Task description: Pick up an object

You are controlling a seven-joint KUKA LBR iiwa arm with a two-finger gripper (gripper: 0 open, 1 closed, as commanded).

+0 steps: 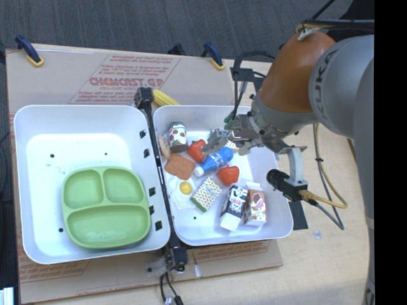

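Over the right bin (280,224), the claw (224,135) is hanging at its twelve o'clock side, just above the blue bottle (215,161); whether it is spread or pinching, I cannot tell. At nine o'clock, a green tray (105,207) is lying in the left bin (38,132).

Even bright light, slight softness

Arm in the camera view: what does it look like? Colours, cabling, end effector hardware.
The arm has a bulky, rounded grey shell with a glossy orange band above the wrist. Black cables loop off the wrist, and a yellowish one trails lower down. The end effector is a small cluster of grey metal and black parts; a black cylindrical fitting sticks out beside it.
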